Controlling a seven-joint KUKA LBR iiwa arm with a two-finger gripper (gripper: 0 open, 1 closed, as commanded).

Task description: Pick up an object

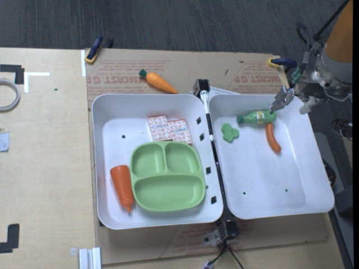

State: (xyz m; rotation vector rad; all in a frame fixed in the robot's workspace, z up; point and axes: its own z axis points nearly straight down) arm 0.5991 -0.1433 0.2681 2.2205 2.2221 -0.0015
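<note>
Bins on the bench, side by side. Left bin (104, 150): a green divided plate (167, 176) at centre, an orange bottle (122, 188) just beside the plate's left edge, and a red-and-white printed packet (166, 129) near the far wall. Right bin (303, 189): a green bottle (256, 117) lying on its side near the far wall, a small green leafy piece (229, 132) to its left, and an orange sausage-shaped piece (273, 137) just below the bottle's cap end. A toy carrot (158, 81) lies on the cardboard beyond the bins. Arm reaches in from the right; the gripper (280, 103) hangs tilted over the right bin's far edge, just above the bottle's right end. Whether the fingers are open or closed cannot be told.
</note>
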